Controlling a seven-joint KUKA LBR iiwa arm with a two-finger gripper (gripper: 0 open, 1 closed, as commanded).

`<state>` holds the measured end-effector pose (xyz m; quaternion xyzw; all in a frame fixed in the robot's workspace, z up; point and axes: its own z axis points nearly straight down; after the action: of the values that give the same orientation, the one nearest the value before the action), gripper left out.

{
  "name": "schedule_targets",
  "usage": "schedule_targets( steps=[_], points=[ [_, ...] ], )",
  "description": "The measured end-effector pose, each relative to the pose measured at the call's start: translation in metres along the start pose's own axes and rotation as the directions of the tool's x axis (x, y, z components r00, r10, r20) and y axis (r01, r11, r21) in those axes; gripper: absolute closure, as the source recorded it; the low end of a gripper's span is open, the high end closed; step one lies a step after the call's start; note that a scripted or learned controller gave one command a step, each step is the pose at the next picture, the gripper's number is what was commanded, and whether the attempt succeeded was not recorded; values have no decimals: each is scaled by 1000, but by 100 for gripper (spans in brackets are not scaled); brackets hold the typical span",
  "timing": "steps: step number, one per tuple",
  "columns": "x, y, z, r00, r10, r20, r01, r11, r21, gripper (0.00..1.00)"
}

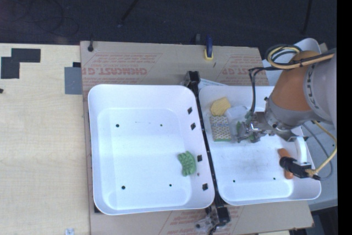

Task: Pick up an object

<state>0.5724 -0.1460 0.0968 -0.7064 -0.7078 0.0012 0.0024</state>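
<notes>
The gripper (246,133) is down low in the right bin (258,195), just beside a speckled green pad (221,128). I cannot tell if it is open or closed. A yellow lump (220,106) sits near the pad. A green lump (187,163) lies in the left bin (110,184).

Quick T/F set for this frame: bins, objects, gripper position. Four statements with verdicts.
1. The green object lies in the left bin. True.
2. The yellow object lies in the left bin. False: it lies in the right bin, near its far edge.
3. The gripper is over the right bin. True.
4. The gripper is directly above the green object. False: it is across the divider, next to the speckled pad.
</notes>
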Motion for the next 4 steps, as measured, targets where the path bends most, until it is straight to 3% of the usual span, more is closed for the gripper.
schedule_targets(
  steps=[1,2,3,4],
  points=[
    [22,-34,10,1000,4,0,-4,1000,-1,100],
    [81,-58,-96,1000,-3,-1,3,1000,-8,100],
    [44,-47,-103,1000,3,2,-3,1000,-3,100],
    [-36,7,-111,1000,5,6,-5,1000,-8,100]
  ],
)
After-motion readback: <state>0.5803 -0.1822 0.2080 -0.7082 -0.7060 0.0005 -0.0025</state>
